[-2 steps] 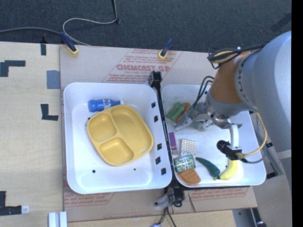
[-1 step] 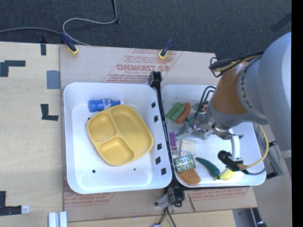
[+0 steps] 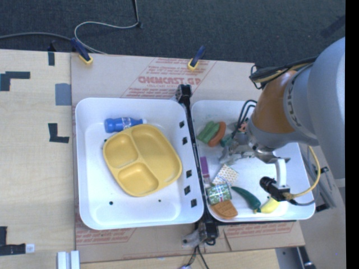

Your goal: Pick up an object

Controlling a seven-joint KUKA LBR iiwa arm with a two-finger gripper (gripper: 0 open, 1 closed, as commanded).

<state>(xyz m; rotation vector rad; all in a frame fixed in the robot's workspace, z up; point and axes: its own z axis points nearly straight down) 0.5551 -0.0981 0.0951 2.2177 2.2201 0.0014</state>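
My gripper (image 3: 229,152) hangs low in the right bin (image 3: 300,213), at the end of the grey arm with its orange band. Just left of it and above lie a green piece (image 3: 208,131) and an orange piece (image 3: 219,133), side by side. A small checkered pad (image 3: 227,175) sits directly below the gripper, and a thin purple stick (image 3: 204,166) lies by the bin's left wall. Nothing is visibly held.
Along the right bin's front lie a green can (image 3: 217,193), an orange wafer (image 3: 225,209), a green pepper (image 3: 245,196) and a yellow fruit (image 3: 270,206). The left bin (image 3: 84,150) holds a yellow divided plate (image 3: 143,158) and a blue bottle (image 3: 120,124).
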